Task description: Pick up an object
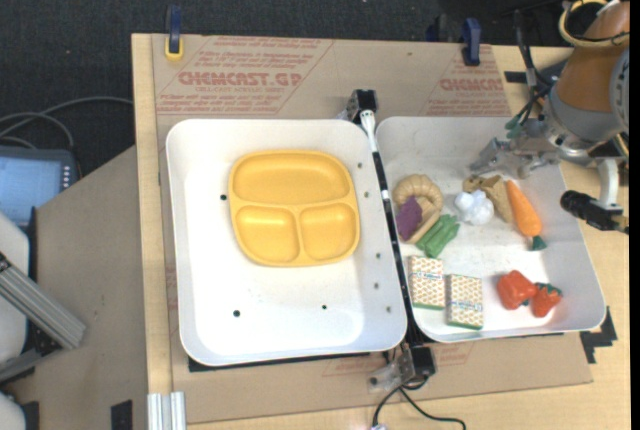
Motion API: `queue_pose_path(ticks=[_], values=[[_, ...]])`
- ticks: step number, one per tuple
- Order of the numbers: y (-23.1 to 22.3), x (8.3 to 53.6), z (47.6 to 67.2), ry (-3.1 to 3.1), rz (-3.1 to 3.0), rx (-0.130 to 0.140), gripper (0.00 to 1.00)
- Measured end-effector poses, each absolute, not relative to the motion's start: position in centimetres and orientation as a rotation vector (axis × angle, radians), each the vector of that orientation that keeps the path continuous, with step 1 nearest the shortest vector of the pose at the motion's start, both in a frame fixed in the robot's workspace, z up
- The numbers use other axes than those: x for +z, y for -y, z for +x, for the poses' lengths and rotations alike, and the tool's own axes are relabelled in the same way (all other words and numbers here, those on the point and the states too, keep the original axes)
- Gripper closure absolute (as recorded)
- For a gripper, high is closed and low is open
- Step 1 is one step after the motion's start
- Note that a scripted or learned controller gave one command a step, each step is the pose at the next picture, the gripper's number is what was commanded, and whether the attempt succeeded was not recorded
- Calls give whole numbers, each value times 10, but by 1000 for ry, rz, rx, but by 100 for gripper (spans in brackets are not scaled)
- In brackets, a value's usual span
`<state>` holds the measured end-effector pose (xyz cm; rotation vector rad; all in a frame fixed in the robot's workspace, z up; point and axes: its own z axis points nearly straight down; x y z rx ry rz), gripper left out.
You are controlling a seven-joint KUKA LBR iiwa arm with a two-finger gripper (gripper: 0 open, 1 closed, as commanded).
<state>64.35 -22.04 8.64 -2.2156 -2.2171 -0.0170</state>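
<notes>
Camera view has my gripper (505, 156) low over the far part of the right bin (585, 263), fingers spread wide with nothing between them. The nearest candidates sit just beside it: a toy carrot (522, 210), a small white piece (476, 208) and a tan piece (488, 184) touching one another. That crowding is my main worry; closing here could catch two things at once or nudge the carrot away so I clamp on air. The carrot's taper may also let it squirt out. The bin's far rim is near my fingers, so little room lies that way. More open floor lies toward the near right corner around the red pepper (527, 292). The croissant (418, 190), purple piece (409, 216) and green pod (437, 235) huddle by the left wall; two cracker packets (447, 291) lie at the near edge. The left bin (200, 248) carries a yellow divided plate (294, 206).
</notes>
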Motion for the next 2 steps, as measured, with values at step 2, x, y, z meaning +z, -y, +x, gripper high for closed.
queue_pose_path(ticks=[2], values=[[220,86,639,2218,-2215,-15,0]])
